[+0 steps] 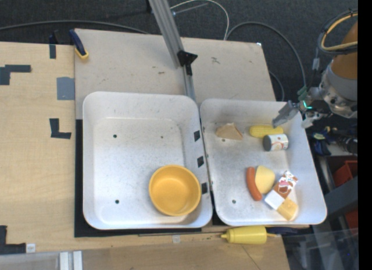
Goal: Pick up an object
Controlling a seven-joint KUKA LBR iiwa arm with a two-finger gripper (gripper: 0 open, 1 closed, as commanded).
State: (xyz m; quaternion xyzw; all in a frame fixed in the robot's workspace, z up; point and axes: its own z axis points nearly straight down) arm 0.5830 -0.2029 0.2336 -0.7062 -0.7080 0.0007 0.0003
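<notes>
A yellow squeeze bottle (249,235) lies sideways on the tabletop's (133,68) front edge. In the left bin (96,146), a round yellow bowl (174,189) sits upright. The right bin (308,205) holds clustered toy foods, a small grey can (275,142) on its side, and a smooth yellow banana (265,130) lying left-to-right. Just beyond it hovers the gripper (285,114); whether its fingers are apart cannot be told.

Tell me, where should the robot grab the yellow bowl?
Probably by its rim. The yellow bowl sits upright in the left bin, near the bottom right corner, so the hand could come straight down, one finger inside and one outside, on the rim's open left side.
</notes>
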